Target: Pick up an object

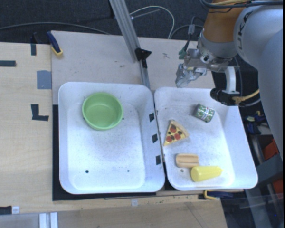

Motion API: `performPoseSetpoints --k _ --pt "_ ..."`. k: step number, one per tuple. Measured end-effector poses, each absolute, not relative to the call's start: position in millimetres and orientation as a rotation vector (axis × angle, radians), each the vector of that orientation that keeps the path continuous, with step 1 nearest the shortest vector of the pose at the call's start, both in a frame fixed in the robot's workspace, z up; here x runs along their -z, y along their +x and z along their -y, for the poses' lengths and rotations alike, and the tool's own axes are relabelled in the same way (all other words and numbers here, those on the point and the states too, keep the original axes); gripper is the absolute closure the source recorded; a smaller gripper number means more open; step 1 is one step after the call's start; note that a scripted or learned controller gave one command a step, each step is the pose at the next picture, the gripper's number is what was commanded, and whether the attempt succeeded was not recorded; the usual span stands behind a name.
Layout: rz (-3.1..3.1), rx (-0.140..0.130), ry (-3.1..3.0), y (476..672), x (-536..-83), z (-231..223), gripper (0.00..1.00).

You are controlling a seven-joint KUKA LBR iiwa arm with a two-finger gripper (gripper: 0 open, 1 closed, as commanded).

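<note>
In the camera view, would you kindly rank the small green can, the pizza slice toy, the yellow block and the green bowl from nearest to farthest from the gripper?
Measured from the gripper above the right bin's far edge:
1. Small green can, right bin, far right.
2. Pizza slice toy, right bin, near the divider.
3. Green bowl, left bin, far side.
4. Yellow block, right bin, near edge.

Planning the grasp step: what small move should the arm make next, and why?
Probably move the gripper forward over the right bin toward the small can. The gripper sits at the bin's far edge with nothing between its fingers, and the can lies nearest.
</note>
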State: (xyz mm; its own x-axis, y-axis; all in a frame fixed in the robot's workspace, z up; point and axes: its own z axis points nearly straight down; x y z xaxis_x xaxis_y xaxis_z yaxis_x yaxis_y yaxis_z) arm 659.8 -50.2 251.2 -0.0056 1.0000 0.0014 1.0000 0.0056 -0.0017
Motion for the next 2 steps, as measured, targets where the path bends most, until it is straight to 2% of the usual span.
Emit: performPoseSetpoints --k 1,2 --pt "2.226 -0.002 -2.213 640.2 -248 1 1.00" --pt "2.228 -0.001 -2.213 641.8 -246 -54 1.00"
